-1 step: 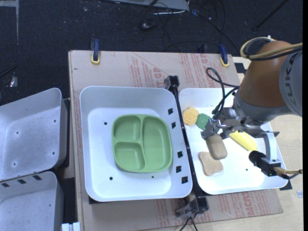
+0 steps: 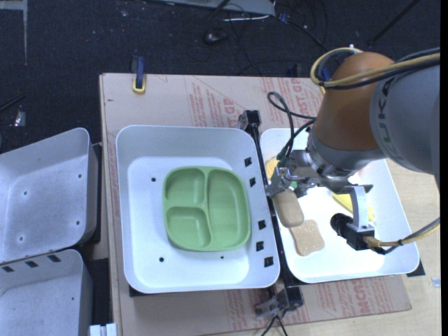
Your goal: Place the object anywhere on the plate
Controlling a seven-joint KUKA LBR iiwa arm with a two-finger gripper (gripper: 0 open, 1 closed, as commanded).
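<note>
Nearest: bare strip of counter (image 2: 175, 306), then near rims of left bin (image 2: 140, 257) and right bin (image 2: 350, 277), walls touching along a clipped seam.

In right bin, near corner by the seam: flat toast-like slab (image 2: 308, 238), lying flat. Touching its far edge, tan roll (image 2: 289, 212), long axis pointing away, top end tucked under the gripper (image 2: 285, 186). Probably the task's thing, not yet on the plate. Open or clamped on the roll: cannot tell, metal hides the contact.

Yellow piece (image 2: 344, 201) farther right, mostly under the wrist.

Green plate (image 2: 189, 222) centred in left bin, three compartments bare, white floor all round. Plenty of landing room; any compartment would serve.

Between roll and plate: both bin walls. Needs lift before crossing left, or risks catching the rim.

Arm (image 2: 357, 110) crowds right bin's far half. Farthest: blue clamp (image 2: 139, 75) on counter's back edge, well clear.
</note>
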